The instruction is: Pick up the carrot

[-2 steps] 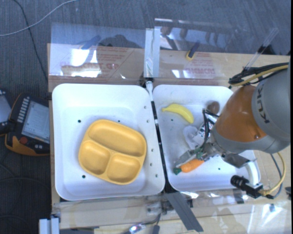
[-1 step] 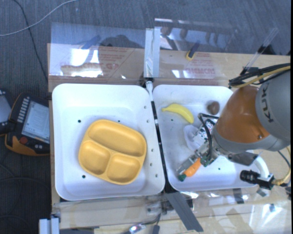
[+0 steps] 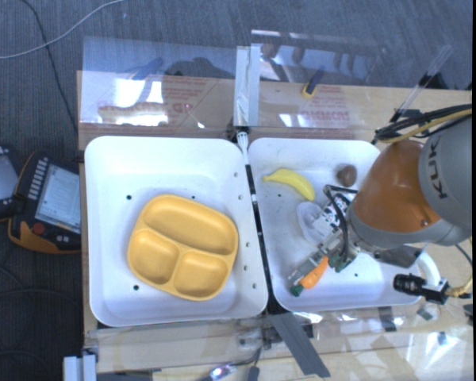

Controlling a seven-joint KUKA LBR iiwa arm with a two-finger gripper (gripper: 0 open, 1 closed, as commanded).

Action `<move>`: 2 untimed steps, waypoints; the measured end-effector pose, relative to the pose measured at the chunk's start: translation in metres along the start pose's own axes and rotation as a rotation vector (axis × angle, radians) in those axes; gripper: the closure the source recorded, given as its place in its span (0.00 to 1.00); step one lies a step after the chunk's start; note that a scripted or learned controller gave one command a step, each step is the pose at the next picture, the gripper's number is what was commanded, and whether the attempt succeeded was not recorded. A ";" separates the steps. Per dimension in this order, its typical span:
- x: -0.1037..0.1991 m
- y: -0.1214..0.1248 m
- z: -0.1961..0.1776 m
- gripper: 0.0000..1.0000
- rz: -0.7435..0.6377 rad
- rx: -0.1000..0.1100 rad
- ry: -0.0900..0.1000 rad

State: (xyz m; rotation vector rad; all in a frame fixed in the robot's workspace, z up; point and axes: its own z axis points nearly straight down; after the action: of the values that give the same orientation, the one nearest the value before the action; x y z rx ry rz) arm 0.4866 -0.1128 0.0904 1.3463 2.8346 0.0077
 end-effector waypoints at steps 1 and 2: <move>-0.001 0.003 -0.010 1.00 0.000 -0.007 -0.003; 0.019 0.054 -0.128 1.00 0.260 0.007 -0.001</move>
State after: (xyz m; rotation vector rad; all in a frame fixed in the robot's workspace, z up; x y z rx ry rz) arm 0.5160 -0.0639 0.2184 1.7036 2.6390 -0.0026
